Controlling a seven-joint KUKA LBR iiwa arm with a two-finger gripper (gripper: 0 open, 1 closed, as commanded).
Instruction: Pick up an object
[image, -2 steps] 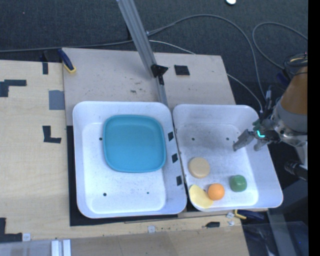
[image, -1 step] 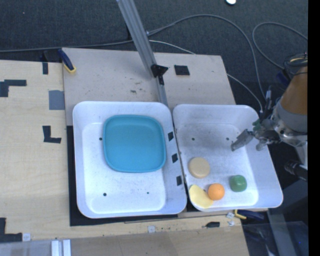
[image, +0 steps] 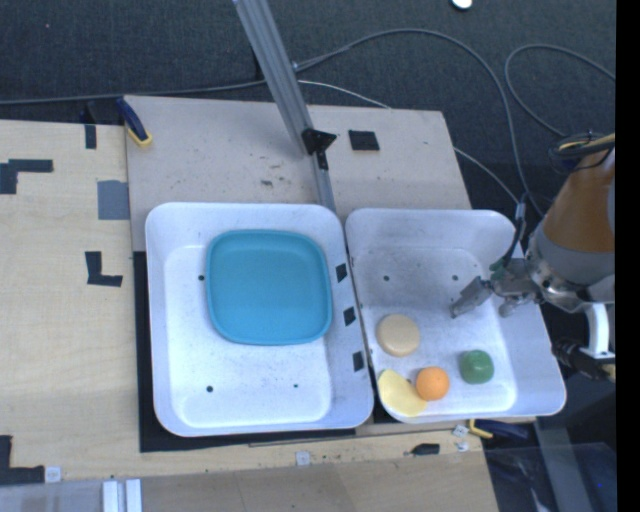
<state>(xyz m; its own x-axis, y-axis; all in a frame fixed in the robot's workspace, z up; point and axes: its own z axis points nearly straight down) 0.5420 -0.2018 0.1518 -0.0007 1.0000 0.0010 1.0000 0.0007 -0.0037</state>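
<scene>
Four small objects lie in the front part of the right bin (image: 420, 235): a beige round piece (image: 398, 335), an orange ball (image: 432, 384), a yellow piece (image: 399, 397) touching the ball at the front rim, and a green piece (image: 476, 366). My gripper (image: 478, 307) hangs over the bin's right side, above and just behind the green piece, with the arm coming in from the right. Its fingers stand open and nothing is between them.
A square blue plate (image: 268, 285) lies in the left bin (image: 170, 330). A grey metal post (image: 290, 90) rises from the back between the bins. Cables trail over the dark floor behind the bench.
</scene>
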